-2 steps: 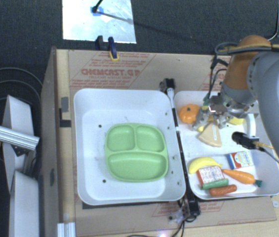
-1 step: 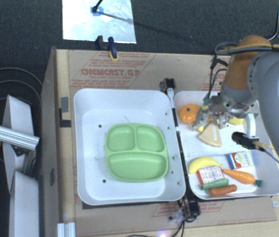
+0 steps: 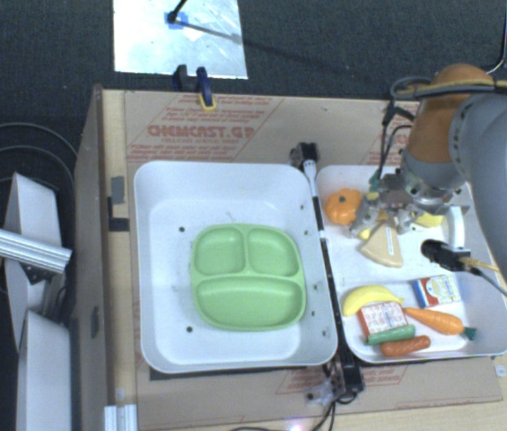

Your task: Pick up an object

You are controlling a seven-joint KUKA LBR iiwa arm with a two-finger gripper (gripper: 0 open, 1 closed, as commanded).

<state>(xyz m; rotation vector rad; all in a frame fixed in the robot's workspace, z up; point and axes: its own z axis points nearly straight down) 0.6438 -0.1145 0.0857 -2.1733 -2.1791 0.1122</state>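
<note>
Cheese wedge (image 3: 383, 247) lies just under the gripper (image 3: 386, 215), finger state unclear; descend centred, clear of the orange (image 3: 343, 206).

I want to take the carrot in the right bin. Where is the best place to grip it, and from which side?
Grip the carrot probably at its thick orange middle, coming straight down from above. It lies flat, running left to right, so the fingers should close across its narrow width. The small carton is close behind it and the red sausage in front, so the gaps are narrow.
</note>
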